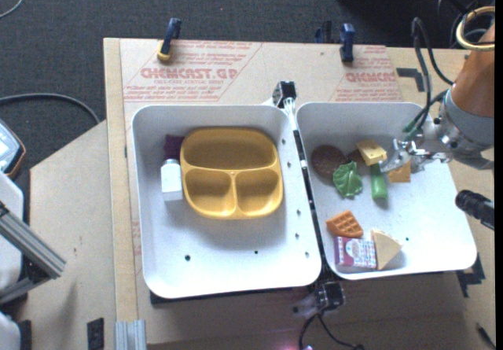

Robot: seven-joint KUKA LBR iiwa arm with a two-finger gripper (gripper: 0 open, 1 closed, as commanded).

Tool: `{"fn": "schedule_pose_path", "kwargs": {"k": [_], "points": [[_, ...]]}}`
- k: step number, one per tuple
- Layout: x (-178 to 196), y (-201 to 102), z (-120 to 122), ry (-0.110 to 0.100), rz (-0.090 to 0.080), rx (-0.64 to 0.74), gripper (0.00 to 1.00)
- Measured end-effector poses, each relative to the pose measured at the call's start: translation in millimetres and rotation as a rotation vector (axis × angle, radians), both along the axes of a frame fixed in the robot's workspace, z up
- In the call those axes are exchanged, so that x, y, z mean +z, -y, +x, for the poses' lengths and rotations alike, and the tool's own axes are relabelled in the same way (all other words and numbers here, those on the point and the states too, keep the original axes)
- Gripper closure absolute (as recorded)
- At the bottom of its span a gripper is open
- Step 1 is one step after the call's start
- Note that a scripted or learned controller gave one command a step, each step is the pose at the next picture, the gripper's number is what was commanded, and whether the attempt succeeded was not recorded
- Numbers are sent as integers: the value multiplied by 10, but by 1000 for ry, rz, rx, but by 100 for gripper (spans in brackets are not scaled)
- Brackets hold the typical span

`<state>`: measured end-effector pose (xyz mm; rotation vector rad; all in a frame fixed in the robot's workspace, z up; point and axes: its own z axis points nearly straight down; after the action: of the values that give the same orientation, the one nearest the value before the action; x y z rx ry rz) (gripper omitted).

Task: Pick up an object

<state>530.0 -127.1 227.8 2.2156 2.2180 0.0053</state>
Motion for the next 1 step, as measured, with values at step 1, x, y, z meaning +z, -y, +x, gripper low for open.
{"fn": "schedule_pose_path", "kwargs": {"k": [1], "points": [[-96, -458, 145, -5, 3, 4, 100]]}}
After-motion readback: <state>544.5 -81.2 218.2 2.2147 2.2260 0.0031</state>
